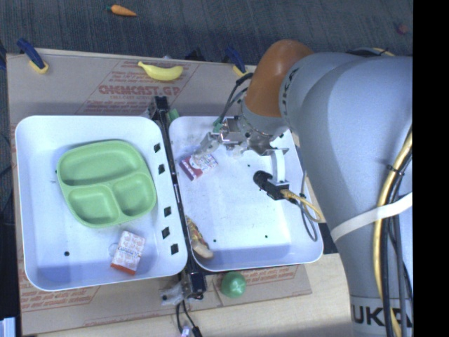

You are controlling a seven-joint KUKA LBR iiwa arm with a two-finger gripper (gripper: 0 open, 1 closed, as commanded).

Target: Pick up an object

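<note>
The gripper (pixel 214 140) hangs low over the right bin (pixel 238 248), near its back left corner; whether its jaws are spread or closed cannot be told. A small red-and-white packet (pixel 197 165) lies just beside the jaws, toward the bin's front, on the floor.

Two shallow white plastic bins (pixel 42 258) sit on brown cardboard printed with red lettering (pixel 140 90). Pale green three-compartment tray (pixel 105 182), left of centre. Yellow banana (pixel 161 69), top. Green ball (pixel 233 283), bottom. Red-and-white small packet (pixel 128 251), lower left. Orange carrot-shaped piece (pixel 123 10), on dark floor, top left.
</note>
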